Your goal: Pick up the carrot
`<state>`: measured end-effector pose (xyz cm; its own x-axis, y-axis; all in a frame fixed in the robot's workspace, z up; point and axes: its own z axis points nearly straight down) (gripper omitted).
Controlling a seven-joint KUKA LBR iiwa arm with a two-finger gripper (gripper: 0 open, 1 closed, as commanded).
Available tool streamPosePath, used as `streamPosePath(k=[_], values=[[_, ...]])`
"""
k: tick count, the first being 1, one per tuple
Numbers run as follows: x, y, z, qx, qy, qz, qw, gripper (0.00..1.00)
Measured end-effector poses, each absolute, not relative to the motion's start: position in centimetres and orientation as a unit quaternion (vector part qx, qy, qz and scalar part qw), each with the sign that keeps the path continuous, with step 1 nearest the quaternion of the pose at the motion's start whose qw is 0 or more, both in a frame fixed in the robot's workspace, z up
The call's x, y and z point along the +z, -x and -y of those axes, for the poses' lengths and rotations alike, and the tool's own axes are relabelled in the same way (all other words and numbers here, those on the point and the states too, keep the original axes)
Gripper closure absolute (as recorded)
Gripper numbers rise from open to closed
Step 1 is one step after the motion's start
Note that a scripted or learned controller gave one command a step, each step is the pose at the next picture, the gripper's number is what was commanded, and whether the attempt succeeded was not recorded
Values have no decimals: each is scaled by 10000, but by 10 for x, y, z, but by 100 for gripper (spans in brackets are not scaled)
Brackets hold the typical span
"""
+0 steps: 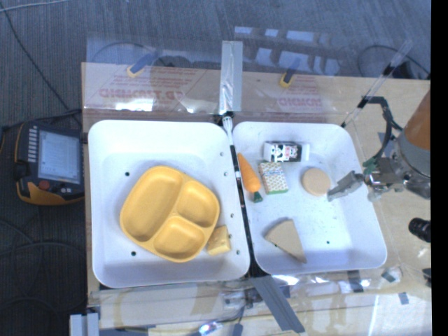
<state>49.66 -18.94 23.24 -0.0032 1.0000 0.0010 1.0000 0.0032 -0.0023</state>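
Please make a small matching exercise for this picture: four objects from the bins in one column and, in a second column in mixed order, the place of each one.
Objects:
1. carrot
2. yellow divided plate
3. round cookie
4. wedge-shaped slice

Places:
A. middle of the left bin
B. right bin, front part
C. right bin, along its left wall
D. right bin, nearest the gripper

Pairs: 1-C, 2-A, 3-D, 4-B

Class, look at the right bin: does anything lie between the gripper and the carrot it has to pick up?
Yes. The gripper sits at the right bin's right side; the carrot lies along its left wall. Between them lie the round tan disc and the green patterned block, which sits right beside the carrot.
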Motion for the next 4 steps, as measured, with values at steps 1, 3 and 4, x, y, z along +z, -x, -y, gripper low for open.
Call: streamPosePath(k=[1,3,4], values=[[174,-564,148,10,6889,7249,9,0],[176,-496,102,8,6941,7199,11,0],[163,-551,100,1,4537,8912,-1,0]])
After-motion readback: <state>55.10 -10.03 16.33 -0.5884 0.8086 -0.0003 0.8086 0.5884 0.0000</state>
